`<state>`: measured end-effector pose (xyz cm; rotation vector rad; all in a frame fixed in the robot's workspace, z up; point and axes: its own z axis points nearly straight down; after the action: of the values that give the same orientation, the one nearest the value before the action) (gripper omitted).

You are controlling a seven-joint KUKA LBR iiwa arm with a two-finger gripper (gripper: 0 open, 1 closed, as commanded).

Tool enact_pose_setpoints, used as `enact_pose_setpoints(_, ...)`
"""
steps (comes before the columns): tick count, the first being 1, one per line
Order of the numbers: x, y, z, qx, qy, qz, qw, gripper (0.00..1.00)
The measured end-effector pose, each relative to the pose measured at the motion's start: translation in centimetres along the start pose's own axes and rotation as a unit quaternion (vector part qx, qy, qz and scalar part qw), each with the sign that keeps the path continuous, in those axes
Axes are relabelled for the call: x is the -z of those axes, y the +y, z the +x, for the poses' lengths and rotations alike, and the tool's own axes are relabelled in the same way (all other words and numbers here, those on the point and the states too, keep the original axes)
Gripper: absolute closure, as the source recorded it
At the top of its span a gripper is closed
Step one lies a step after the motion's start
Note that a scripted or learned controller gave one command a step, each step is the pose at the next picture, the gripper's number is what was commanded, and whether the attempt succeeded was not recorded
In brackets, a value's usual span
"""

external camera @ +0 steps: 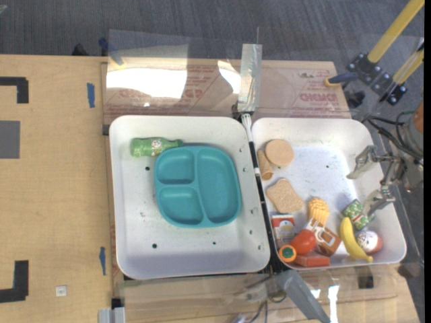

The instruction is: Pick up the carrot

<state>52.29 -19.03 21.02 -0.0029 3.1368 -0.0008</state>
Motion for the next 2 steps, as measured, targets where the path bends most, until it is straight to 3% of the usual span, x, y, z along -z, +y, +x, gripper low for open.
enact_pose_setpoints(1,-10.0,6.4,-1.1,-0.096,-0.009,0.002,0.9954,0.0)
enact_pose_setpoints(2,-11.4,9.0,-1.2,-0.1,-0.009,0.001,0.995,0.0)
